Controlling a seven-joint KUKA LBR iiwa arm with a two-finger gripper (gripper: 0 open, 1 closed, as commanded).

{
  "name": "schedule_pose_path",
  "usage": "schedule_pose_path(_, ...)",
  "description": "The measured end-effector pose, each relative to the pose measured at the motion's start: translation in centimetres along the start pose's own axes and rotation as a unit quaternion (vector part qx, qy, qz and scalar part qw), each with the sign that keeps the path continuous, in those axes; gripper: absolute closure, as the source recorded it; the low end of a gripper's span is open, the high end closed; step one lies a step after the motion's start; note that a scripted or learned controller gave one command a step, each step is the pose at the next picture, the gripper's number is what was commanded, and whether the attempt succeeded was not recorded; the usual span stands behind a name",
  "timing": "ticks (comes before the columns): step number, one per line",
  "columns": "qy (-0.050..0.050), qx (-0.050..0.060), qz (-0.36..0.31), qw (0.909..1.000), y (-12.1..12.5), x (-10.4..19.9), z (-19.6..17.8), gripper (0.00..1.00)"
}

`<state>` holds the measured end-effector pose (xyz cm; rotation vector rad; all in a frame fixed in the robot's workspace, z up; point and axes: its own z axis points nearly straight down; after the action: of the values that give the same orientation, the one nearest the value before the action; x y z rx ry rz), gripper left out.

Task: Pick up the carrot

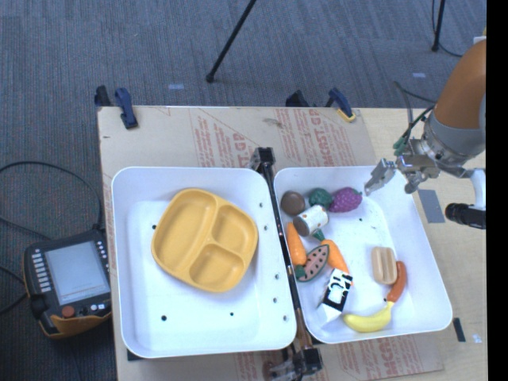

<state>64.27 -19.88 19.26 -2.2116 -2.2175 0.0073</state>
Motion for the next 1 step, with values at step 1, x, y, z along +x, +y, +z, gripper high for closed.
schedule_pose_path(1, 0.003, 0.007, -0.035, 0.9994, -6.27, 6.84, 10.18, 0.0)
